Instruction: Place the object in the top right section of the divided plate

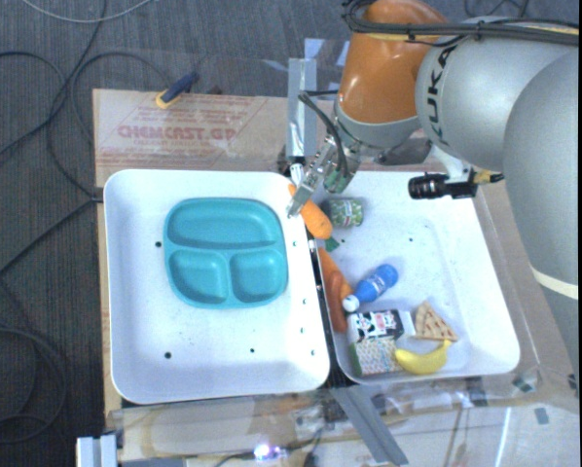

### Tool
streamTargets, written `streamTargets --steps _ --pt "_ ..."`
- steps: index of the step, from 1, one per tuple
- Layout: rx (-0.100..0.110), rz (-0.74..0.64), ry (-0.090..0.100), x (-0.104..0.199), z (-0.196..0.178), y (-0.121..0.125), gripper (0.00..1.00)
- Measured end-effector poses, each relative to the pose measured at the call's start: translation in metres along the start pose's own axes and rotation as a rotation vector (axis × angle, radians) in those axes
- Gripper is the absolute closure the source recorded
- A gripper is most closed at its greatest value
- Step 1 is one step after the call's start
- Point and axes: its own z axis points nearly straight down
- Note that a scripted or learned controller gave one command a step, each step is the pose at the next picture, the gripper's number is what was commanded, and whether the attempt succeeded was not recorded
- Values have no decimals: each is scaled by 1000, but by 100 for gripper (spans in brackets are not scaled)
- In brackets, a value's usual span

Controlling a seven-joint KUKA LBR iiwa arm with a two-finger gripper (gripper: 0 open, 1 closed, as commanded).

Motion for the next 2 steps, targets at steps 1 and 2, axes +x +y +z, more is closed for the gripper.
streamTargets --steps 1,2 --pt "0 -362 0 46 -12 -66 100" --pt "-2 -393 -1 40 -30 23 100"
